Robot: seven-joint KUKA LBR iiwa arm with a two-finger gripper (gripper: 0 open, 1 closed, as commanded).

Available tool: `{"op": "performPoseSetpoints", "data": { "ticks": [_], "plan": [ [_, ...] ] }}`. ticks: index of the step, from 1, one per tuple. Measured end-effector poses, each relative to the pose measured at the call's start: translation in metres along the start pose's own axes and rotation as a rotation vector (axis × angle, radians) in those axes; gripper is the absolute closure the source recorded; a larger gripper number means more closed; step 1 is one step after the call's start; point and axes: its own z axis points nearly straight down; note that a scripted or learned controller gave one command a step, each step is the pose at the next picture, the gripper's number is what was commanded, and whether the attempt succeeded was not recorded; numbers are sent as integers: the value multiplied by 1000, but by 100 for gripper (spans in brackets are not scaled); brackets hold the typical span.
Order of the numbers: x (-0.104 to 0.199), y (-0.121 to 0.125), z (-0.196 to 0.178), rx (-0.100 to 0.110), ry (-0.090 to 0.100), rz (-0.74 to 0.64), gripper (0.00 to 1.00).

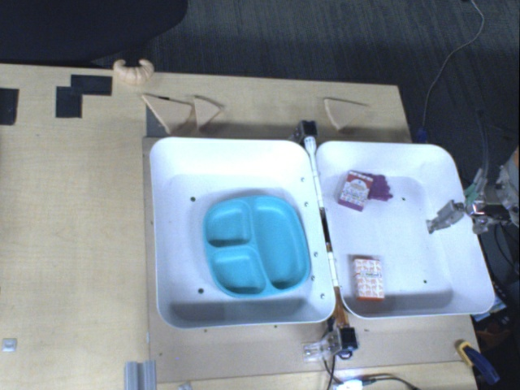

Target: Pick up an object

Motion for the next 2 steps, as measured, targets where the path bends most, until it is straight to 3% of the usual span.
{"op": "performPoseSetpoints", "data": {
  "ticks": [1, 2],
  "plan": [
    [31, 42, 115, -1, 1, -1, 0],
    [31, 43, 104, -4, 0, -2, 100]
  ]
}}
